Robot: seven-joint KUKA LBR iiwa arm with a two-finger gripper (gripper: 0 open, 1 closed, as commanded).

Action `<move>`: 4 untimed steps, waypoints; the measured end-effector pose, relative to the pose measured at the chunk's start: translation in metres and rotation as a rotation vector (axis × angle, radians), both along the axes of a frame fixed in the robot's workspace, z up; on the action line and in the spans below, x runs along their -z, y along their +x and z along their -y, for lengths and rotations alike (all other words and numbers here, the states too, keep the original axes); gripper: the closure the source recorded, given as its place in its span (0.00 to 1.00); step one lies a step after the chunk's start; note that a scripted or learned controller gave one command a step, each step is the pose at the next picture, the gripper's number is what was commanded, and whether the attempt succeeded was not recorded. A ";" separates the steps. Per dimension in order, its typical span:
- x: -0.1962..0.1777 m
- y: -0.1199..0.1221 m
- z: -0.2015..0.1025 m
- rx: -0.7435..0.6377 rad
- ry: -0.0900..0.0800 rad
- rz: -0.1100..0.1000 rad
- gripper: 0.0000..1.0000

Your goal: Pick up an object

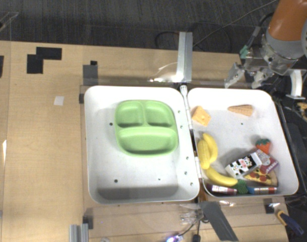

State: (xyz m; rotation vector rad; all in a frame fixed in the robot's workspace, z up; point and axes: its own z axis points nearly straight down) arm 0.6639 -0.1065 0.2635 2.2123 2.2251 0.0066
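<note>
My gripper (245,77) hangs above the far rim of the right bin (284,135), fingers spread open with nothing between them. Below it in that bin lie a tan bread wedge (241,110) and an orange cheese block (201,116). Two yellow bananas (208,150) rest along the bin's left side. At the near right corner a strawberry (264,145), a black-and-white carton (244,164) and a pizza slice toy (264,176) are piled together. The gripper touches none of them.
A green divided plate (145,126) sits in the left bin (100,175). A metal post (185,54) stands behind the divider between the bins. Cables and black gear run along the right of the bench.
</note>
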 end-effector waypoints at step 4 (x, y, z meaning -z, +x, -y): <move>0.165 -0.116 -0.004 -0.226 -0.001 -0.002 0.00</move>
